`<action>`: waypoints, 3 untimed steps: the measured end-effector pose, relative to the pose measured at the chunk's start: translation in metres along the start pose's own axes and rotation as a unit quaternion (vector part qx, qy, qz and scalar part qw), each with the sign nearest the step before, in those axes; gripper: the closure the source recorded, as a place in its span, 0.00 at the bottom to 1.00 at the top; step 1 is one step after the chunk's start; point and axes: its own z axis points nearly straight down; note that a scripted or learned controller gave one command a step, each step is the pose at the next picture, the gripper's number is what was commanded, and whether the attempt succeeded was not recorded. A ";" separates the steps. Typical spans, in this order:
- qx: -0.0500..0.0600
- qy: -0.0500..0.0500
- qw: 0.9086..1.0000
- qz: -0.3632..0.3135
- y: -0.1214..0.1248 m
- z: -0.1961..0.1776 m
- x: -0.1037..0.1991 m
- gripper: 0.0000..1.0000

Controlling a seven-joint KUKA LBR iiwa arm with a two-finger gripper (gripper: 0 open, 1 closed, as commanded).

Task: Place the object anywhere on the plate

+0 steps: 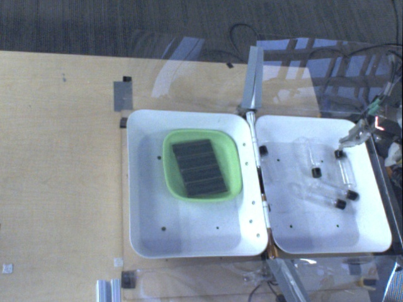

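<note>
A green square plate (234, 162) with rounded corners rests in the left bin (145, 219), toward its back. A dark grey ridged rectangular block (199, 167) lies flat on the plate, filling most of its middle and turned slightly. At the far right corner of the right bin (315, 238), a pale grey pointed part of the gripper (354, 134) reaches in from the right edge, above the bin floor. Its tip is close to a small black cap (339, 153). Nothing shows in its grasp.
Several clear tubes with black caps lie in the right bin: one upright-looking short tube (315, 163), one long tube (345, 173) and one slanted tube (327, 197). A lone black cap (262, 150) sits near the divider. Cables hang at the right.
</note>
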 end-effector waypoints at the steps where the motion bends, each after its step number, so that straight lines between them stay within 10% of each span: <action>1: 0.000 -0.001 0.998 0.056 -0.018 -0.027 -0.018 0.00; 3: 0.001 -0.001 0.998 0.063 -0.036 -0.050 -0.023 0.00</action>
